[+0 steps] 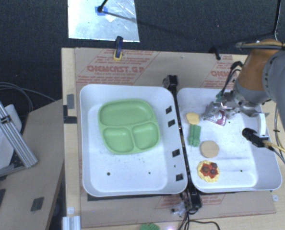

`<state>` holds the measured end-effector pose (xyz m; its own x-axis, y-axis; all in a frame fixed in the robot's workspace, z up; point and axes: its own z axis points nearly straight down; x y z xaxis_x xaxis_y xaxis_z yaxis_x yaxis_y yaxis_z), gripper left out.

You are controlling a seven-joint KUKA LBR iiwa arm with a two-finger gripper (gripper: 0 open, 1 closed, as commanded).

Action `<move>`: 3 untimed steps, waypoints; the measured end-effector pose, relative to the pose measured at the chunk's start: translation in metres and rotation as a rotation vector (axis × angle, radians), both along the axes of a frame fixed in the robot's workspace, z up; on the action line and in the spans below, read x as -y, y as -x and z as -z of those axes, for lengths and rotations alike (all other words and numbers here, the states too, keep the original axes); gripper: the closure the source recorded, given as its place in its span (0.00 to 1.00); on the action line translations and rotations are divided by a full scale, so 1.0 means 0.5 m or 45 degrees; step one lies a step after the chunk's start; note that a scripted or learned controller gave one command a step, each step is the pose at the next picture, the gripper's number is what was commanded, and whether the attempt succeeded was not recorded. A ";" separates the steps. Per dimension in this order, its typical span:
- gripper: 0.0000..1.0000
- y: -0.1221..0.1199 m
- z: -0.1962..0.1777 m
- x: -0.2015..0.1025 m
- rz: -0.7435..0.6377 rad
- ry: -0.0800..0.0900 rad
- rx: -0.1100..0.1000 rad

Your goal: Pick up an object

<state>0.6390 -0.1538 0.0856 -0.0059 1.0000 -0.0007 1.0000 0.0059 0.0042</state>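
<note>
A: While the grey arm with its orange band (257, 73) reaches into your right white bin (267, 176), where's the claw?
B: You see the gripper (218, 110) low over a small pink-and-white packet (221, 118), near the yellow piece (193, 118). Its state? You cannot tell.

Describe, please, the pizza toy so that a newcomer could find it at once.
Look in the right bin, along its left side, where four small toys sit in a column. The pizza is the lowest, just below the tan cookie. It alone is a yellow disc with red topping.
</note>
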 end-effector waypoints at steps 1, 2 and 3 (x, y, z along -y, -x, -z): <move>1.00 0.001 -0.020 0.000 -0.001 0.000 0.001; 1.00 -0.010 -0.252 -0.104 -0.005 -0.001 0.010; 0.00 -0.006 -0.237 -0.097 0.001 0.000 -0.001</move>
<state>0.6422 -0.1052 0.2043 -0.0047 1.0000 -0.0009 1.0000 0.0047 0.0031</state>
